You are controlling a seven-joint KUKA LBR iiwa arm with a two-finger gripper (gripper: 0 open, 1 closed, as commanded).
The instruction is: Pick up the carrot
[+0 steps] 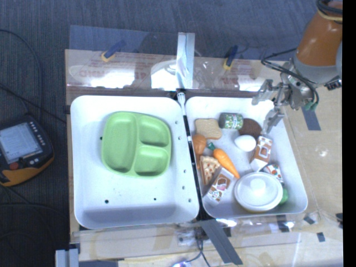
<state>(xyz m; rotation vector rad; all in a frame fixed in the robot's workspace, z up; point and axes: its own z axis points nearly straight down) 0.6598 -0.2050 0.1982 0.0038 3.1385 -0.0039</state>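
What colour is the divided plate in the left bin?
The divided plate is light green all over, seen clearly in the camera view.

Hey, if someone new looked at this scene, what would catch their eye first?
Probably the bright green divided plate, alone in the left bin. Next, the crowded right bin, where the orange carrot lies among toy foods beside a white egg. The arm's claw is open above that bin's far right corner.

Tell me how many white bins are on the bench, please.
2. The left bin holds a green tray; the right bin holds the carrot among other items.
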